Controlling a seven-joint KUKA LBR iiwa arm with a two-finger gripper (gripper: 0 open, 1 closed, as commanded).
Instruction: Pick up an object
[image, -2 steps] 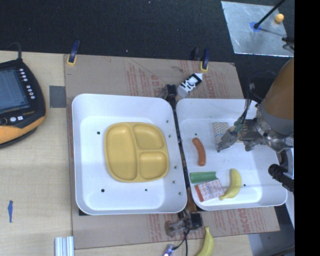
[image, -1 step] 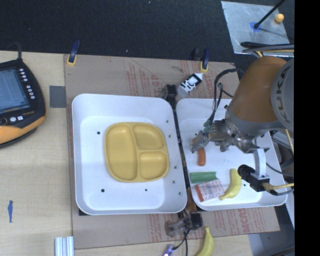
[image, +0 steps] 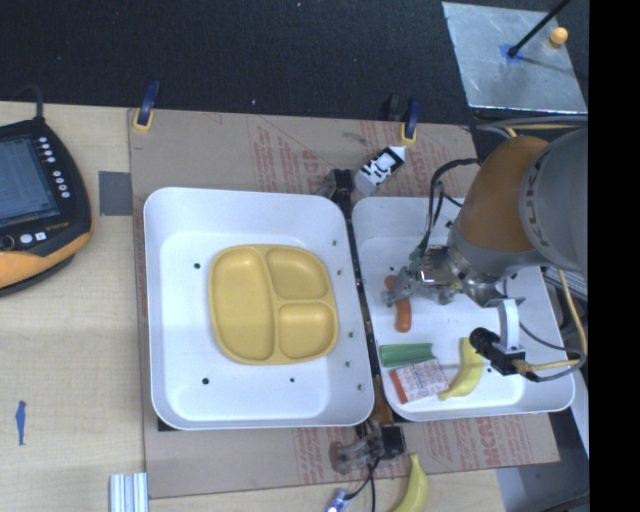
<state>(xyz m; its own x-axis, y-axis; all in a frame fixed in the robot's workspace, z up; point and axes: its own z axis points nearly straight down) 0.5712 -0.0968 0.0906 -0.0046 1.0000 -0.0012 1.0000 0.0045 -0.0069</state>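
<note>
Orange sausage just below the tool.

Over on the left, sitting flat in the left white bin, a yellow divided plate, three compartments facing up. Further left on the wooden worktop, a teach pendant with orange trim, near a grey tape patch. Clipped along the far edge of the cardboard sheet, a blue clamp and a second clamp, and down at the near edge, outside the bins, a banana.
</note>
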